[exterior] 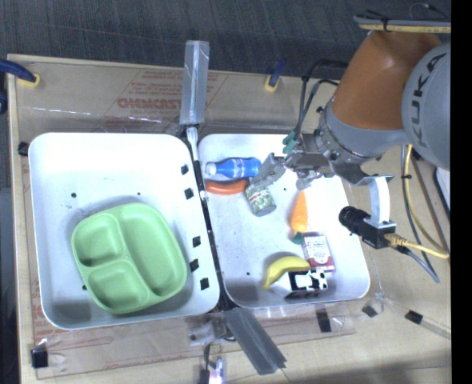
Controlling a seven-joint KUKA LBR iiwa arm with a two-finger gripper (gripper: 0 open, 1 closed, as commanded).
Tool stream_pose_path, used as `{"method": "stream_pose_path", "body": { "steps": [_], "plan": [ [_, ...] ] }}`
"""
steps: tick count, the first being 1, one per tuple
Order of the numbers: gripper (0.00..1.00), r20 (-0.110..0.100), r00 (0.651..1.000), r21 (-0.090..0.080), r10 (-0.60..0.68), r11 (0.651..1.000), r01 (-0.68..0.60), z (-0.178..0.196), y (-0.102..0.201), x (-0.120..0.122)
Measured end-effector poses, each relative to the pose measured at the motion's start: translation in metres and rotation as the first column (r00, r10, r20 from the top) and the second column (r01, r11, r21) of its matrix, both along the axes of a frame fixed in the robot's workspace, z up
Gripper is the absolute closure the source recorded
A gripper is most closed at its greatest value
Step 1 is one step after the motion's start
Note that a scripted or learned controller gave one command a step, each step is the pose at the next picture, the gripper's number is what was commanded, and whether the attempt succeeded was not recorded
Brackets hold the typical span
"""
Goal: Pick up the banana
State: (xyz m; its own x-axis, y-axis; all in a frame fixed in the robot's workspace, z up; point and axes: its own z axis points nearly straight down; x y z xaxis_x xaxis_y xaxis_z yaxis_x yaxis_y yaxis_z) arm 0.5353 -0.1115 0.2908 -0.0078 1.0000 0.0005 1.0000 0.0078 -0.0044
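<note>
The yellow banana (284,268) lies curved near the front edge of the right bin (236,290), touching a black-and-white carton (308,282). My gripper (288,174) hovers over the back half of that bin, well behind the banana. Its two fingers stand apart with nothing between them. One fingertip (270,169) is just above a small greenish jar (262,199). The other is beside the top of an orange carrot (299,212).
A blue bottle (233,168) and an orange sausage (226,187) lie at the right bin's back left. A red box (317,251) sits just behind the banana. The left bin (52,158) holds a green divided plate (128,254). A black cable connector (364,224) overhangs the right rim.
</note>
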Motion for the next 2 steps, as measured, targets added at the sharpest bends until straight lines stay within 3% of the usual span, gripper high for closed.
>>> {"method": "stream_pose_path", "body": {
  "steps": [1,2],
  "plan": [
    [0.0,0.001,0.953,0.002,0.303,0.953,-0.303,-0.122,-0.052,-0.059],
    [0.0,0.003,0.878,0.002,0.478,0.878,-0.478,-0.2,-0.06,-0.059]
  ]
}}
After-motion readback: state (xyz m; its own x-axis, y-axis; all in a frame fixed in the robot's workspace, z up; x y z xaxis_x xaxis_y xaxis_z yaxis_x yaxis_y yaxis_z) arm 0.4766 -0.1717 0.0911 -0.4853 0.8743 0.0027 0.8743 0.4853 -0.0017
